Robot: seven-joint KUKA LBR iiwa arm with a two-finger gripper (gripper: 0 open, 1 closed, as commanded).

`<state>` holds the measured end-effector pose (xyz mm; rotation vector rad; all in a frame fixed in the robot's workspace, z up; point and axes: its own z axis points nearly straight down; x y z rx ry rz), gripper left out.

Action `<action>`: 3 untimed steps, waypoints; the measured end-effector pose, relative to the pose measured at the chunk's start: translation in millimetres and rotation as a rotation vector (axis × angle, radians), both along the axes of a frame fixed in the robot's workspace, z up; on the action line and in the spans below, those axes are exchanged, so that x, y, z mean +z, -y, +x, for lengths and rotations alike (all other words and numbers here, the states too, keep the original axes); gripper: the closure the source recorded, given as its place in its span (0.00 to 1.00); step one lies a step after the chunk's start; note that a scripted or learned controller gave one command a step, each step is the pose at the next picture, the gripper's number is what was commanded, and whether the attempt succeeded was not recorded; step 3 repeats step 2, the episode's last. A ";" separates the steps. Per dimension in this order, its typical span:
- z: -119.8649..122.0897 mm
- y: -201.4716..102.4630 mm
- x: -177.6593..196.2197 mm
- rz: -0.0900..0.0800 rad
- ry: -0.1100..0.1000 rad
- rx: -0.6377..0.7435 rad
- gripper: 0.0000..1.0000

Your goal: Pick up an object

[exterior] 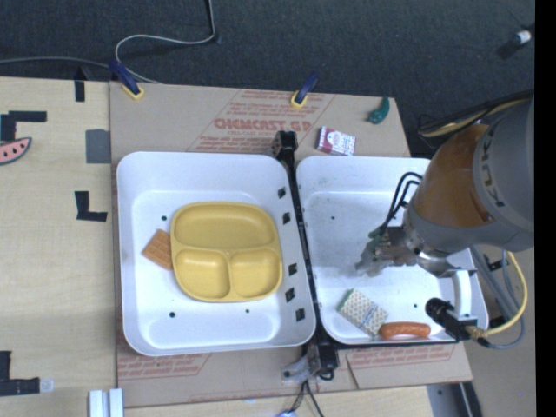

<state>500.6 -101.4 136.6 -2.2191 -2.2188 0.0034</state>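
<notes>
My gripper hangs over the middle of the right bin, its fingertips pointing left; nothing shows between them. Below it, near the bin's front wall, lies a small patterned packet with green and white checks. An orange-red sausage-shaped thing lies just to its right, along the front edge. In the left bin sits a yellow divided plate, with a brown cracker-like square tucked under its left edge.
The grey arm with its orange band fills the right bin's right side. A small red-and-white packet and a green object lie on the cardboard behind the bins. Yellow clamps hold the cardboard's far edge.
</notes>
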 end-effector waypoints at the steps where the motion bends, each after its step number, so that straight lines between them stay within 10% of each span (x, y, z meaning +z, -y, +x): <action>1: 0.1 -0.6 9.2 0.001 -0.001 0.001 1.00; 3: 0.3 -1.2 18.4 0.002 -0.002 0.001 1.00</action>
